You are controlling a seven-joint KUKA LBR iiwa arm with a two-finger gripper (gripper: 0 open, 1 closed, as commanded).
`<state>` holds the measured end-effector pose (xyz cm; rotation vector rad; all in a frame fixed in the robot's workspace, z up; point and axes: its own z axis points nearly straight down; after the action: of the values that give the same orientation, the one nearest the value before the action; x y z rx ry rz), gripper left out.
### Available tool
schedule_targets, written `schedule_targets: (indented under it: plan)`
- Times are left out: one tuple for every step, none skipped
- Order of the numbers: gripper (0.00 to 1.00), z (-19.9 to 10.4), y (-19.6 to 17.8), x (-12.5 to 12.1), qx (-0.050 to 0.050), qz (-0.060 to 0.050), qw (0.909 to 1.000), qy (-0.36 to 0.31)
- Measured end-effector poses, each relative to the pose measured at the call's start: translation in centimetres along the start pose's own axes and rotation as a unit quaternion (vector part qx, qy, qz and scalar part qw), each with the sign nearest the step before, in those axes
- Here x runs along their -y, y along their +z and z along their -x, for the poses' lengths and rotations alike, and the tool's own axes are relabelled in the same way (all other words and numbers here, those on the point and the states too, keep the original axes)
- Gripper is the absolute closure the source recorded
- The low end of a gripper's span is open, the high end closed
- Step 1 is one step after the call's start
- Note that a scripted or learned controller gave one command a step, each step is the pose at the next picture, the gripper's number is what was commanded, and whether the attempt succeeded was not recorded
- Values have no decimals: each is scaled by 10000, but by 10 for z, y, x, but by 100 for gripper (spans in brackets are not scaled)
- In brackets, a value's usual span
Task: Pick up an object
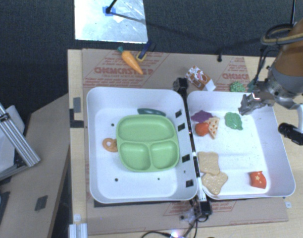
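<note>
The end effector point(246, 104) hangs at the upper right of the frame, over the far corner of the right bin point(275, 148); from this slant I cannot tell how it is set, and nothing shows in its grip.

The nearest candidate is the green leaf point(233, 120), lying flat on the bin floor just below and left of the end effector. It looks like a thin play-food piece, probably light and stiff plastic, so weight is no worry, but its low profile gives little to pinch; a grasp across its narrower width, pressed down to the floor, seems the best bet, and it may skid on the smooth white surface.

Further left, near the divider, a purple piece point(202, 115), a red tomato point(202, 129) and a cheese wedge point(213, 126) sit touching one another, which makes a clean pick harder. Two toast slices point(211, 170) overlap at the lower left of this bin, and a red piece point(258, 179) lies alone at the lower right, chunkier and perhaps easier to hold.

The left bin point(99, 148) holds a green tray point(146, 143) and an orange ring point(110, 145).
</note>
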<state>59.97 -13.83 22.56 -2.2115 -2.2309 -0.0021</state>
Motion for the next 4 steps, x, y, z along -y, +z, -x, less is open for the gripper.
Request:
schedule_targets:
  plan:
    - [100,-43,-10,23,-4,-5,10000,1]
    - [100,-95,1,50,-1,-13,10000,9]
    - [100,-143,0,69,-2,-11,10000,1]
    - [100,-166,-3,106,0,-14,10000,9]
